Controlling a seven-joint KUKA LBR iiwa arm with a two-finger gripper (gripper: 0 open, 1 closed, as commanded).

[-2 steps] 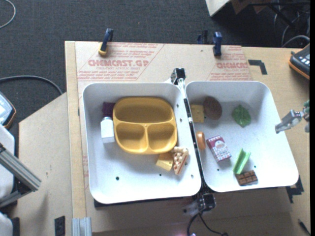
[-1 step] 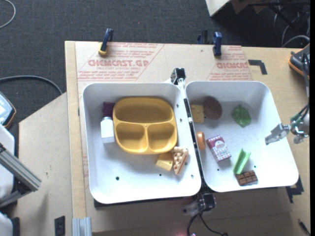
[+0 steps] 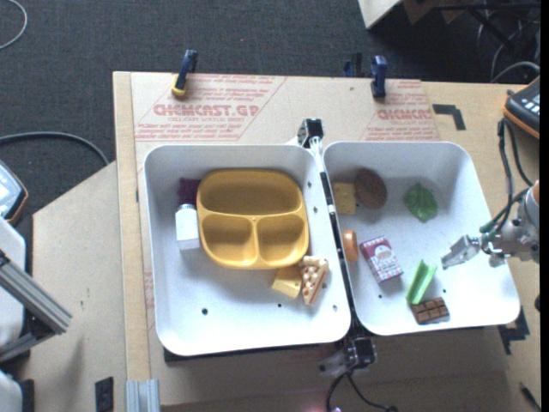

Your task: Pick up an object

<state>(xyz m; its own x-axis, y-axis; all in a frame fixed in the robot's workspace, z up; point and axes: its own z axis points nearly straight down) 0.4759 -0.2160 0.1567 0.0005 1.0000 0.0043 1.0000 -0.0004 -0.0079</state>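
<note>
My gripper (image 3: 463, 251) hangs over the right side of the right bin (image 3: 480, 166), low above its floor. Just left of it and slightly nearer lies a green stick (image 3: 421, 281), with a small gap between the two. A chocolate bar (image 3: 430, 311) rests below the stick. A red carton (image 3: 381, 258) lies in the bin's middle, with an orange piece (image 3: 350, 245) at its left wall. A green leaf (image 3: 420, 202), a brown round item (image 3: 371, 187) and a yellow block (image 3: 345, 197) sit along the far side. Nothing shows in the gripper.
The left bin (image 3: 159, 256) holds a yellow divided plate (image 3: 253, 217), a white bottle (image 3: 187, 226), a purple item (image 3: 189, 187), a pizza slice (image 3: 313, 279) and a cheese wedge (image 3: 286, 287). Two clamps (image 3: 184, 71) (image 3: 378, 74) stand on the board's far edge.
</note>
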